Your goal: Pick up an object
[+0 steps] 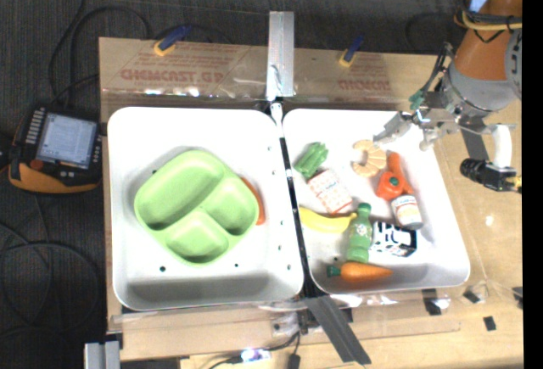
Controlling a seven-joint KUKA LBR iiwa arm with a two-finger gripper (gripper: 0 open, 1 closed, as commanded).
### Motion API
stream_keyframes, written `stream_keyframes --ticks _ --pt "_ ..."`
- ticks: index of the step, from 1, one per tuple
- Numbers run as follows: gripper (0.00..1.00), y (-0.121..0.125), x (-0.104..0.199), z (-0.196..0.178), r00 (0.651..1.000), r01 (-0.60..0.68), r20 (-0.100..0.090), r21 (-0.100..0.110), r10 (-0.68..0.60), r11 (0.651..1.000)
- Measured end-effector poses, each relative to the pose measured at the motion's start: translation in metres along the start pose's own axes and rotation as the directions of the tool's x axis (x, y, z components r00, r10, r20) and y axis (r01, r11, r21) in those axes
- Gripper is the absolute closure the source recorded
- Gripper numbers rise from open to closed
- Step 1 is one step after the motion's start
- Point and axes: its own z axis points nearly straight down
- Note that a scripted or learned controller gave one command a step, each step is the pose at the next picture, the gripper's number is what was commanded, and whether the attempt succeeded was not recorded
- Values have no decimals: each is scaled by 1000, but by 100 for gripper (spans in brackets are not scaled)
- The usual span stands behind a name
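Now the right bin (pixel 450 215) is crowded: carrot (pixel 360 271) along its front wall, green bottle (pixel 360 233), banana (pixel 322 220) and orange bottle (pixel 397 189) packed mid-bin, little bare floor. Left bin (pixel 127 189) carries a green tray (pixel 197 204), half hiding something orange at its right edge. Gripper (pixel 405 123) hovers over the right bin's back right corner; its opening is unreadable.

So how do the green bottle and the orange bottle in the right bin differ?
The green bottle is green with a white label and lies across the banana, near the carrot. The orange bottle is orange with a pale lower half and sits nearer the bin's right wall. Both lie tilted in the right bin.
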Motion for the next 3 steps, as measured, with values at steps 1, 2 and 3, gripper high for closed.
stream_keyframes --ticks 1,2,3 --pt "0 -16 -26 110 1000 13 -4 -9 -13 1000" --pt "100 -16 -25 102 1000 14 -3 -6 -14 1000" --pt "100 -54 -35 97 965 -263 0 1 263 965"
